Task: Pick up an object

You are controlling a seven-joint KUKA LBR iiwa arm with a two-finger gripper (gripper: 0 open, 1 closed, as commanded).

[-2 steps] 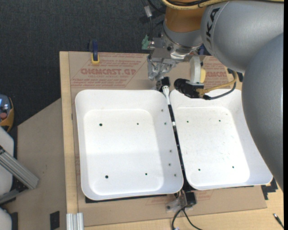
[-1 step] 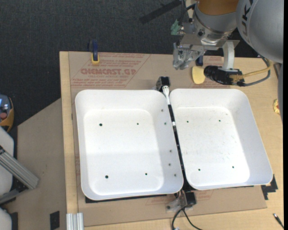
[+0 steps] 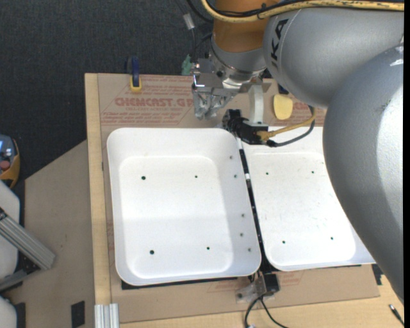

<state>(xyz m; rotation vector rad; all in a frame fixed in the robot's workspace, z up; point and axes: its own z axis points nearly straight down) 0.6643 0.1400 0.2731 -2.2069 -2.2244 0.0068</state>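
Observation:
My gripper (image 3: 206,109) hangs over the brown board just beyond the far rim of the left white bin (image 3: 122,192), near that bin's far right corner. Nothing shows under it or in its grasp. A pale yellow rounded thing (image 3: 282,107) sits by the far rim of the right bin (image 3: 320,256), partly hidden by the arm; I cannot tell what it rests on. The grey arm with its orange band (image 3: 237,13) reaches in from the upper right and hides the right bin's far right part.
A blue and yellow clamp (image 3: 134,73) grips the board's far edge at the left. A small green piece (image 3: 187,64) sits behind the gripper. Metal rails (image 3: 25,243) lie off the board at the left.

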